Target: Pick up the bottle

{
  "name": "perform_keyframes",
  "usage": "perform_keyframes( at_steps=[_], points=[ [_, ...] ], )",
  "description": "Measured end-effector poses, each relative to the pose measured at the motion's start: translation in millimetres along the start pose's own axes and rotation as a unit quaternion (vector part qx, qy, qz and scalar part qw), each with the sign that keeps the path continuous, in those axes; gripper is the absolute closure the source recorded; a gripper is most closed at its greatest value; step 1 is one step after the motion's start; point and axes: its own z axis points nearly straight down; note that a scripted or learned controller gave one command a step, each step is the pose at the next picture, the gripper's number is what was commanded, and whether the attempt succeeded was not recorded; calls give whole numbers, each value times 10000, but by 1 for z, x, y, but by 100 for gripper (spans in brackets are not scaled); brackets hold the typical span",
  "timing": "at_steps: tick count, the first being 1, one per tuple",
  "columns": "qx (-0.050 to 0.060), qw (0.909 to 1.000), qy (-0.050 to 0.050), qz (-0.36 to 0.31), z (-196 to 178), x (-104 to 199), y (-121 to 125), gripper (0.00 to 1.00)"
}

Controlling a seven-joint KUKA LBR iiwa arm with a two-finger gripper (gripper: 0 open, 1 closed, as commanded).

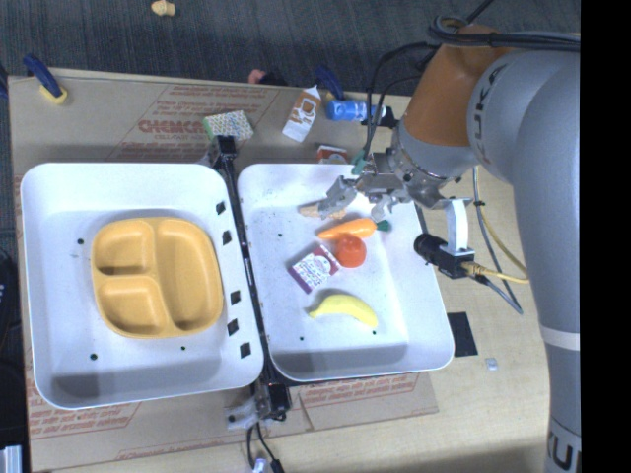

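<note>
A small blue bottle (345, 111) lies on its side on the cardboard behind the right bin (424, 313), outside it. My gripper (361, 197) hangs low over the far part of that bin, just above an orange carrot (347, 230). Its two grey fingers (341, 192) stand apart, and I see nothing between them. A thin beige piece (312, 208) lies just left of the fingers. The bottle is about a hand's width beyond the gripper, past the bin's far wall.
The right bin also holds a red round fruit (353, 252), a purple packet (314, 268) and a yellow banana (344, 309). A yellow divided plate (158, 274) lies in the left bin (39, 264). A small carton (302, 114) and a green sponge (228, 124) rest behind the bins.
</note>
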Motion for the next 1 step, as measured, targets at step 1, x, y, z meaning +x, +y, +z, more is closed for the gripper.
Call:
perform_keyframes(
  at_steps=[1],
  points=[
    [11, 10000, 3, -24, -10, 1, 0, 100]
  ],
)
